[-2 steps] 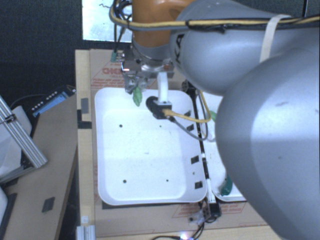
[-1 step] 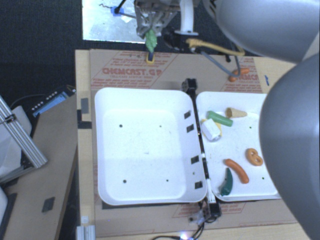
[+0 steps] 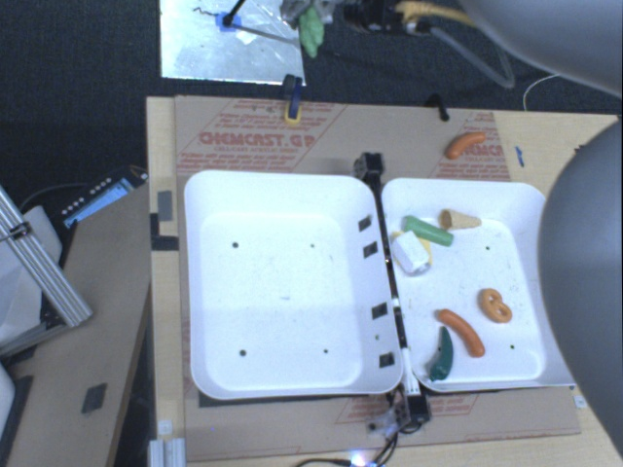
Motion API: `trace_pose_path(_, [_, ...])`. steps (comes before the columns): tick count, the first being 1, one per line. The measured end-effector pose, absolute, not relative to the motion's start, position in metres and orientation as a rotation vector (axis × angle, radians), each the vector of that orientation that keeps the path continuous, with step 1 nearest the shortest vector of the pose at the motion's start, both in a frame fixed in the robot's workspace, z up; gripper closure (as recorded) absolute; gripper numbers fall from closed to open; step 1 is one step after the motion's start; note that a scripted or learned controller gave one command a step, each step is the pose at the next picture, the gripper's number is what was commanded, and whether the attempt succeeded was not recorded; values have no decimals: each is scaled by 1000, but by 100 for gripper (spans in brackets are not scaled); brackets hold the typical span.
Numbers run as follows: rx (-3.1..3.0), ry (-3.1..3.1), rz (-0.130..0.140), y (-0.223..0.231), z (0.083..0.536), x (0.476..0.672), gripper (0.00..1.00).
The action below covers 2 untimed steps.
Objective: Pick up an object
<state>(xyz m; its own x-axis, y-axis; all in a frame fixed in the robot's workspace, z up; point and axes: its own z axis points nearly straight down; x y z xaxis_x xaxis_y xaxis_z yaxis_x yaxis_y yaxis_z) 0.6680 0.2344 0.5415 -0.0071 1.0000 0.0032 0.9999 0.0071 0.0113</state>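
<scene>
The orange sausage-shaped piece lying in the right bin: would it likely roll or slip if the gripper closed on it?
The orange sausage looks rounded and smooth, so it could roll sideways if nudged, and may squirt from a pinch. It looks like a small toy, probably light. The dark green piece lies close to its lower end, which may crowd a finger.

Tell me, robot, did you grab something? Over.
Gripper up high, shut on green piece. Left bin below. Hot dog, pretzel in right bin. Nothing in the way.
</scene>
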Motion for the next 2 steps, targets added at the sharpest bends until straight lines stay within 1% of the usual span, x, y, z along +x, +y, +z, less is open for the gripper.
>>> trace_pose_path(1, [2227, 2226, -21, 214, 310, 667, 100])
trace_pose_path(2, [2208, 2223, 29, 235, 491, 668, 100])
